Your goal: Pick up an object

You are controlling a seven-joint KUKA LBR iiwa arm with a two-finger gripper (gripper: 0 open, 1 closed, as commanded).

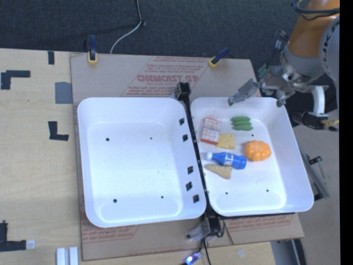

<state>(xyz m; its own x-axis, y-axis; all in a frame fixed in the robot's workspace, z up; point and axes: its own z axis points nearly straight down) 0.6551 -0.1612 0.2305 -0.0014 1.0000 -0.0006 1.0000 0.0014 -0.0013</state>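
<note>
The right bin (287, 195) holds several small objects. A green pea pod (241, 123) lies near its back. An orange fruit (257, 150) sits right of centre. A blue bottle (227, 159) lies on its side beside a yellow cracker (226, 142), a red-and-white packet (210, 130) and a tan wedge (219, 171). My gripper (257, 99) hangs over the bin's back rim, above and behind the pea pod. It is open, its fingers spread wide with nothing between them.
The left bin (132, 164) adjoins the right one along a black clipped seam (190, 148). Both rest on a cardboard sheet (160, 76) clamped at the back. A cable (129, 32) runs behind the bins.
</note>
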